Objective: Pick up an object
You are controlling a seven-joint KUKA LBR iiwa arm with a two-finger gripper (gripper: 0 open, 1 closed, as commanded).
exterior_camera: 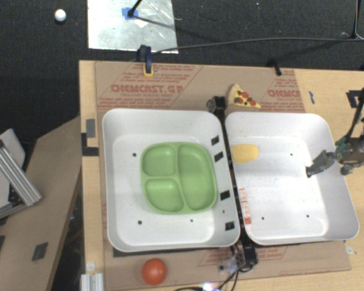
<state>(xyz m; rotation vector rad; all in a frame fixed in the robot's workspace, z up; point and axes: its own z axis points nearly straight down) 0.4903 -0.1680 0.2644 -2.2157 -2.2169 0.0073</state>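
Gripper (312, 170) sits over the right bin's (291, 226) right edge; finger state cannot be determined. Target: yellow object (244, 154), lying well apart toward the bin's upper-left corner, long axis roughly left-right. Appearance: small, rounded, pale yellow. Beyond the rim lies a pizza-slice toy (242, 97)

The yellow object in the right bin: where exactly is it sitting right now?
The yellow object lies in the right bin, at its upper left, close to the divider shared with the left bin. The gripper is across the bin near the right wall.
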